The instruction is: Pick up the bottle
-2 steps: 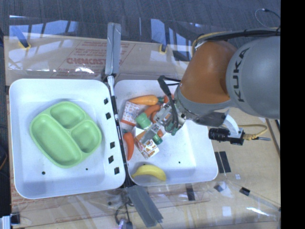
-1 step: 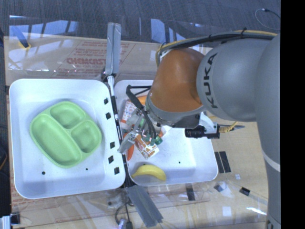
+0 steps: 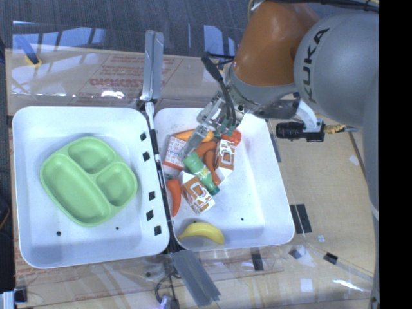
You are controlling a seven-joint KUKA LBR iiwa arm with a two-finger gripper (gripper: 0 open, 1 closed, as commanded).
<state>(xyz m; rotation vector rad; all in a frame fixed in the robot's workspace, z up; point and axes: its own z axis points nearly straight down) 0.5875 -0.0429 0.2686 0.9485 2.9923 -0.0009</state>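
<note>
Gripper (image 3: 207,129) low over right bin (image 3: 257,205); finger state unclear (cannot tell). Green bottle (image 3: 201,170) lies tilted mid-bin among cartons (image 3: 198,196), just below the gripper. Banana (image 3: 201,233) near front wall.

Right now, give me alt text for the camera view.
The gripper hangs over the right bin's pile of small cartons, just above the green bottle, with a banana nearer the front. A green divided plate sits in the left bin.

A pale wooden bench (image 3: 322,172) runs under a clear plastic sheet (image 3: 77,76) that catches bluish glare from overhead light. Behind it lies dark grey carpet (image 3: 96,5). Black tape marks (image 3: 300,217) dot the wood.
</note>
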